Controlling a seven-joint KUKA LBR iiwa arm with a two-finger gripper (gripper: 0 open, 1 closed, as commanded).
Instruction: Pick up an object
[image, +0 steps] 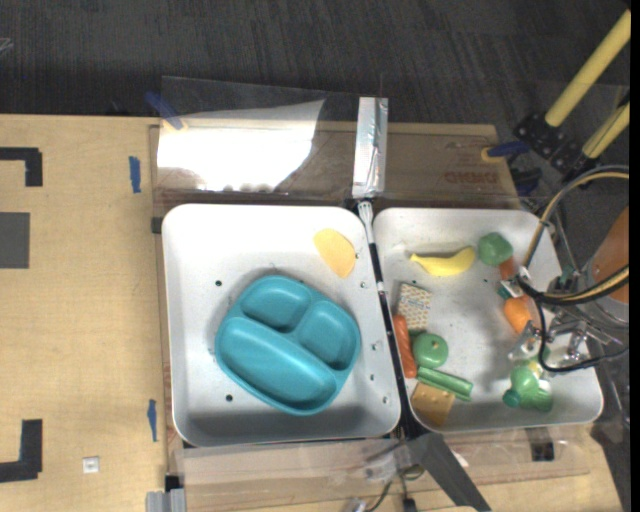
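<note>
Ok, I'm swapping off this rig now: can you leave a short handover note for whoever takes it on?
Claw: low at the right bin's right side, close above a green toy; whether it grips anything cannot be told.
Right bin: banana, green apple, orange piece, plus other toy foods.
Left bin: teal divided plate, yellow piece.
Done: nothing visibly lifted.
Left: grasp one object and raise it.

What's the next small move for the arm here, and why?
Probably a short descent onto the green toy in the right bin: the gripper hangs just above it near the bin's right wall, and no object shows between the jaws.
</note>
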